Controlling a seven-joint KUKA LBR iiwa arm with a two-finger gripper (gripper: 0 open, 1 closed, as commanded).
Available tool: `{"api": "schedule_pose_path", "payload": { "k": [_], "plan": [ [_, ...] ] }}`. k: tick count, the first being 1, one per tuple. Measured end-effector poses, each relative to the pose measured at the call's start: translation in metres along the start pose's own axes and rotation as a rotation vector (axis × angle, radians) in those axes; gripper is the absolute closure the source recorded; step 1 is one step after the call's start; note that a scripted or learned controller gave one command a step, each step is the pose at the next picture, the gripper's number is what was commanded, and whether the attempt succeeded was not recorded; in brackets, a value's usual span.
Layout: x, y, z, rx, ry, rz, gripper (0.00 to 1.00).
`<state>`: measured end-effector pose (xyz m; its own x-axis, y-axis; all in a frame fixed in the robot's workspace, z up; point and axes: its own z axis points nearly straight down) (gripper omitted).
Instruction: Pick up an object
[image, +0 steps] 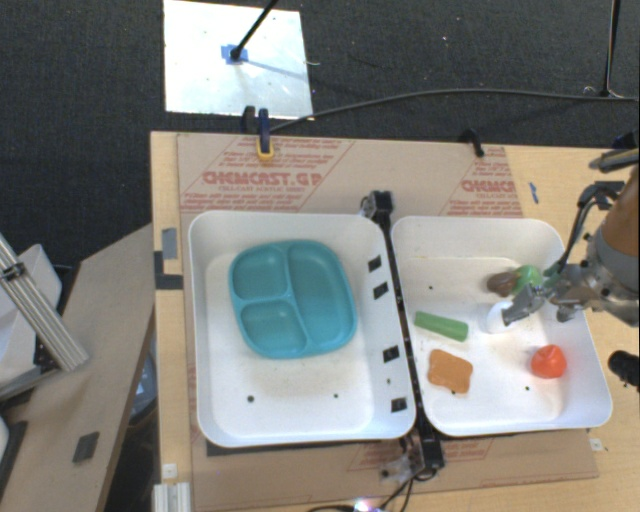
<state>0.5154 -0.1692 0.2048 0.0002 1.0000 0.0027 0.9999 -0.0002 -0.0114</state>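
Note:
The right bin (480, 240) holds several small items. A green stick (441, 325) lies left of centre, with an orange flat piece (450, 370) below it. A red-orange rounded object (547, 361) rests near the front right. A brown object (501, 283) and a green object (529, 274) lie at the middle right. My gripper (518, 306) reaches in from the right, low over a small white object (496, 319) just below the brown and green ones. Nothing is visibly held.
A teal divided plate (293, 298) lies in the left bin (300, 420). A black hinge strip (390, 300) with clips separates the two bins. A cable arcs over the cardboard behind the bins. A metal rail stands at the far left.

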Motion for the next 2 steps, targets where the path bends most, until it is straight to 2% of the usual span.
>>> {"api": "schedule_pose_path", "payload": {
  "k": [1,2],
  "plan": [
    [0.001,0.003,-0.007,-0.012,-0.003,-0.004,0.0],
    [0.007,0.012,0.045,-0.01,-0.002,-0.004,0.0]
  ]
}}
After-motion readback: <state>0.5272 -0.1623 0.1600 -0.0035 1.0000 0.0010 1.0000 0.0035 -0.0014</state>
